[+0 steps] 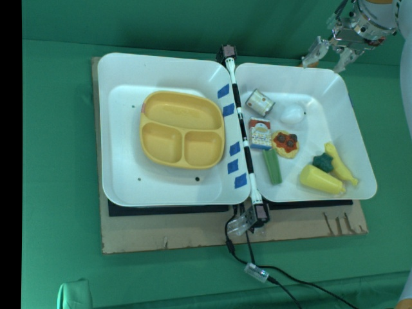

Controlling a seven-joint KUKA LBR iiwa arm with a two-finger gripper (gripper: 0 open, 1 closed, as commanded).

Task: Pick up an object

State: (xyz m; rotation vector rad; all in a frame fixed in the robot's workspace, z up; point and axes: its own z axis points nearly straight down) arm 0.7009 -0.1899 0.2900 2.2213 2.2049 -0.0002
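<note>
Covering bench: green cloth (58, 140); cardboard (193, 240) under bins (122, 172).

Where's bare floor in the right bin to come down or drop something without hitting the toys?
In the right bin, bare floor runs along the far edge, behind the can and white ball, and the near-right corner past the yellow pepper. Crowded: the middle, around the small box, pizza toy and green stick.
</note>
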